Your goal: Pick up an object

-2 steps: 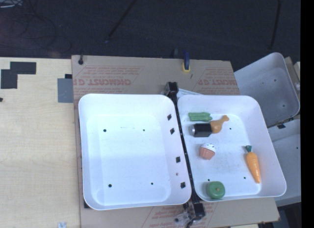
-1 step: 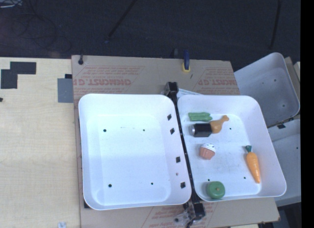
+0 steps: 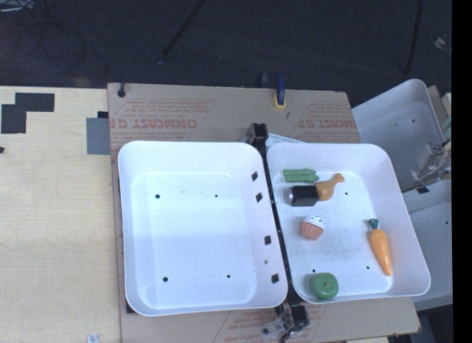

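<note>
Cannot tell the gripper's state or hold. Lying loose in the right bin (image 3: 346, 260): green piece (image 3: 300, 175) just above black cylinder (image 3: 303, 195), tan drumstick (image 3: 330, 185) beside them, cupcake (image 3: 312, 227) mid-bin, carrot (image 3: 380, 251) near the right wall, round green toy (image 3: 323, 285) at the near rim.

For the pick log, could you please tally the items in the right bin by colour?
Green: 2, the flat piece and the round one
Orange: 2, the carrot and the drumstick
Black: 1, the cylinder
Pink and white: 1, the cupcake
Total: 6
</note>
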`<state>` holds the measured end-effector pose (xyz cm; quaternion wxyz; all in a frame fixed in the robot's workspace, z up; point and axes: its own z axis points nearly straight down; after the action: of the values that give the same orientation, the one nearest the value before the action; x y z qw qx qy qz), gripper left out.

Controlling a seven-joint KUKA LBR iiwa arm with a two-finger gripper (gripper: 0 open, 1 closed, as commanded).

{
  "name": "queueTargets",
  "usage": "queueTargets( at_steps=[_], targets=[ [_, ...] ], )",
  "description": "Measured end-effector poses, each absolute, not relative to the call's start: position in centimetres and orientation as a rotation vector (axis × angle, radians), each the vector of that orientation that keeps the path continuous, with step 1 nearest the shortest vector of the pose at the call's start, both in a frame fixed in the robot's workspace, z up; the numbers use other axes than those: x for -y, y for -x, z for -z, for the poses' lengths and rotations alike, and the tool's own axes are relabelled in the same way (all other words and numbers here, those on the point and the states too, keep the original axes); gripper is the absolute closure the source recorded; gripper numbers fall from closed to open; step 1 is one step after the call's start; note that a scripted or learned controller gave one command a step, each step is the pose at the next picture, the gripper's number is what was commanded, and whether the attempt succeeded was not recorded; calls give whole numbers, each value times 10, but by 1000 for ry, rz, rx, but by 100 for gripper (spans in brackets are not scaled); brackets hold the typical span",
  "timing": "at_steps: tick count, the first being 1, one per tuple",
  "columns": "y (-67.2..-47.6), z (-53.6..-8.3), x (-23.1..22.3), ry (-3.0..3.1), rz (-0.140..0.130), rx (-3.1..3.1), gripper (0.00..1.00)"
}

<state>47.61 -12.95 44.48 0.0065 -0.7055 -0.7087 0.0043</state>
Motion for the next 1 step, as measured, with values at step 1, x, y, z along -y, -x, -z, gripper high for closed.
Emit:
queueTargets(
  at_steps=[1],
  targets=[
    [-484,-399,63,2206,-13,2222,100]
  ],
)
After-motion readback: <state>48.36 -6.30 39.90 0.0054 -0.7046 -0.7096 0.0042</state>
